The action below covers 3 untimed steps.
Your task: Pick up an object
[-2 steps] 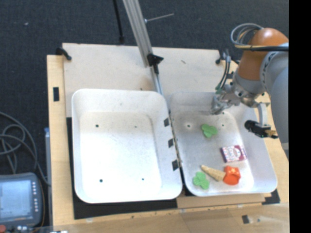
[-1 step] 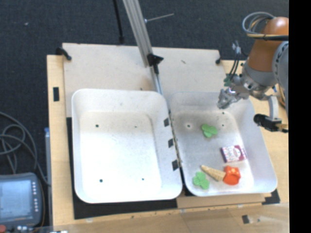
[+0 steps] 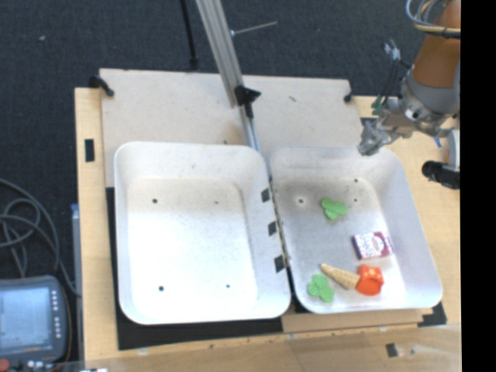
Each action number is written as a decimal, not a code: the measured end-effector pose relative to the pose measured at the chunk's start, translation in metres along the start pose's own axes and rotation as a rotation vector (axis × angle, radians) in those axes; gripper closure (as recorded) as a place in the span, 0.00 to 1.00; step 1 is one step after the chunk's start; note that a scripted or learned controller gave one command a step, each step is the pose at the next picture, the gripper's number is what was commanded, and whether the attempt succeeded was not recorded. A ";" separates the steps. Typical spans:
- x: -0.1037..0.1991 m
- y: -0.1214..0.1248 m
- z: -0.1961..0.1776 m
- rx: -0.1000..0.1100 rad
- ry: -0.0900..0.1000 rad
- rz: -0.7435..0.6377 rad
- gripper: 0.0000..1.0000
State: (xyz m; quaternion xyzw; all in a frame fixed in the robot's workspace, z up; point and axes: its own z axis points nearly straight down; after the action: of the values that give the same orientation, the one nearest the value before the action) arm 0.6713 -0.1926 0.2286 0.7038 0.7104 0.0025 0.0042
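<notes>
Where obj. lie: 2 green pcs point(image 3: 334, 208)

Right bin point(image 3: 403, 184): we are seeing five objects lying in it.
Gripper point(image 3: 370, 144): hanging over its far rim.

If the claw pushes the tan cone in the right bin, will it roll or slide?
The tan cone lies on its side, so it would probably roll in a curve. It looks small and likely light. Its wide end seems to touch the orange piece, which may block it.
</notes>
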 end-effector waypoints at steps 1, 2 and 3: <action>-0.001 0.001 -0.020 0.004 0.001 -0.002 1.00; 0.045 -0.016 -0.031 0.007 0.003 0.003 1.00; 0.090 -0.036 -0.040 0.008 0.004 0.003 1.00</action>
State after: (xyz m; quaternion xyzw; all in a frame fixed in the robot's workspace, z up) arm 0.6342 -0.1024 0.2679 0.7050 0.7093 0.0009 -0.0002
